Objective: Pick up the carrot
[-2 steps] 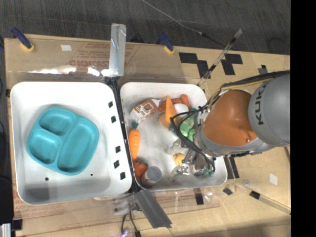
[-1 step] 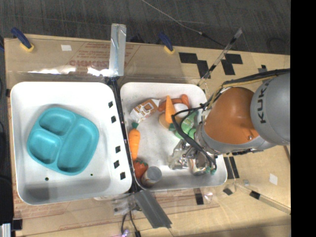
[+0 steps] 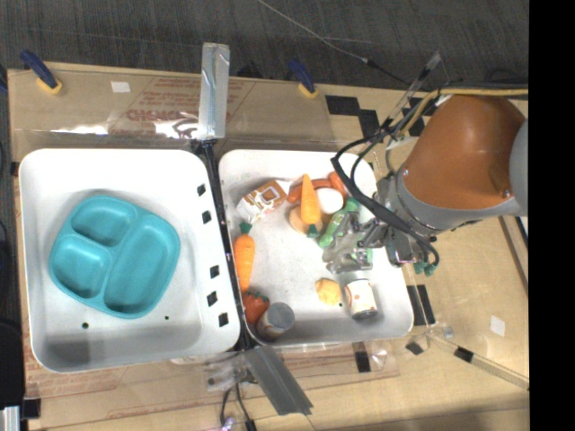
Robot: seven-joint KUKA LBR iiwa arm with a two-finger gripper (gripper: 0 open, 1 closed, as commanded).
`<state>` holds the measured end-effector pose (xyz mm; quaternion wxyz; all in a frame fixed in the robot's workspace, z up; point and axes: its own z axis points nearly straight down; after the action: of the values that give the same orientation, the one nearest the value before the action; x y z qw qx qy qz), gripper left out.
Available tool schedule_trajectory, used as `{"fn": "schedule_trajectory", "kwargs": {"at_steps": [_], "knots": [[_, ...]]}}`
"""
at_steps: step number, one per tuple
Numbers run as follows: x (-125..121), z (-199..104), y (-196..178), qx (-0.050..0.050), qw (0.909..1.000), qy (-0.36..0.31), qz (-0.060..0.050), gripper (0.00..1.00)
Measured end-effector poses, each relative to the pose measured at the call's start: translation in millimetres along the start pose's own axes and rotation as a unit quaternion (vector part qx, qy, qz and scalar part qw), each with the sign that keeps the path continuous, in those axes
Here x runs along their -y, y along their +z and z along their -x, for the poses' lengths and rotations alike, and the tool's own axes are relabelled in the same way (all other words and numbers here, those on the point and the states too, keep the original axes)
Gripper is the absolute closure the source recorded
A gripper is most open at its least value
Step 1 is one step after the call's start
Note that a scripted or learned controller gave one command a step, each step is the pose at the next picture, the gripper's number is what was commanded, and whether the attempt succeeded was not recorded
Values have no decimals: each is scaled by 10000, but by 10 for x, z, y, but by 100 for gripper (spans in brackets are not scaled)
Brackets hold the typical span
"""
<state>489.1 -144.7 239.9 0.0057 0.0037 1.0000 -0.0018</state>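
Two orange carrot-like pieces lie in the right bin. One carrot lies lengthwise against the bin's left wall, its small green top pointing to the far side. A second, fatter carrot rests near the bin's far middle among other food pieces. My gripper hangs low over the right half of this bin, to the right of and slightly nearer than the fat carrot, and well right of the one by the wall. Cables and the wrist cover part of it, and nothing orange shows at its tip.
A teal divided plate sits in the left bin. Around the gripper lie a small printed carton, a yellow piece, a white and red can, a grey can and a red piece.
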Motion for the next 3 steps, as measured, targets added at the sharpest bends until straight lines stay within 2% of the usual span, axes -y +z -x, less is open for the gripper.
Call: {"fn": "schedule_trajectory", "kwargs": {"at_steps": [1,2,3], "knots": [[683,127,-736,-22,9999,124,-9,100],[653,38,-309,-50,9743,-2253,29,100],[638,494,-330,-31,9099,-4147,33,100]]}}
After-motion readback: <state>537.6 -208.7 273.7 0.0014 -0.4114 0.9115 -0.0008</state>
